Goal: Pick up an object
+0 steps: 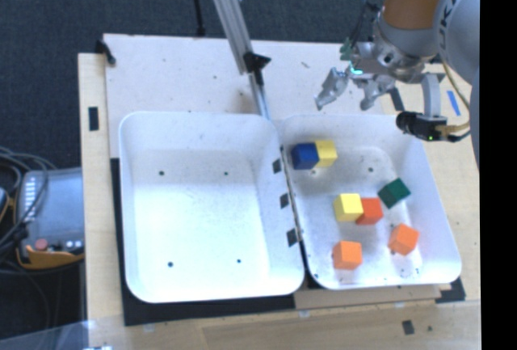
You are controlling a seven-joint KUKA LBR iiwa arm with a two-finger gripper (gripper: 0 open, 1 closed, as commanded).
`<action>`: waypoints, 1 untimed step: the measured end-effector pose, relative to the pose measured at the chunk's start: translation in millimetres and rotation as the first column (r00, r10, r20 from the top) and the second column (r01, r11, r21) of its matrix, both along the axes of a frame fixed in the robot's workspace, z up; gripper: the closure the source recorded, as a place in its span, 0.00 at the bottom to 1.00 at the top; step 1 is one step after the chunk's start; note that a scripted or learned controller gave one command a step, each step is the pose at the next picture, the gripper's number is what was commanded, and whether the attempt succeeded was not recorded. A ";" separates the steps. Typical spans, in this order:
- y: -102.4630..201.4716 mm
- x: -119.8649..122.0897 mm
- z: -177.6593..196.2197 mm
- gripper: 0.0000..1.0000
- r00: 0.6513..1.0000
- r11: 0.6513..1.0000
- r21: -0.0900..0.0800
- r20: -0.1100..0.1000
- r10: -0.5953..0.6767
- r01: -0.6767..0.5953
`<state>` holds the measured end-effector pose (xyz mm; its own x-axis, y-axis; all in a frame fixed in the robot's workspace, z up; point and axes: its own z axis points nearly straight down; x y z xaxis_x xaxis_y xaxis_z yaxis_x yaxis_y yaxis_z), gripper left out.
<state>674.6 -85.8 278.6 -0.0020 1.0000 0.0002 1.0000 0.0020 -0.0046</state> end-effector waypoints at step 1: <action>-0.3 0.6 3.0 0.00 1.000 1.000 -0.002 0.005 0.001 -0.001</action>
<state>675.3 -86.1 281.6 -0.0031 1.0000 -0.0015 1.0000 0.0031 0.0001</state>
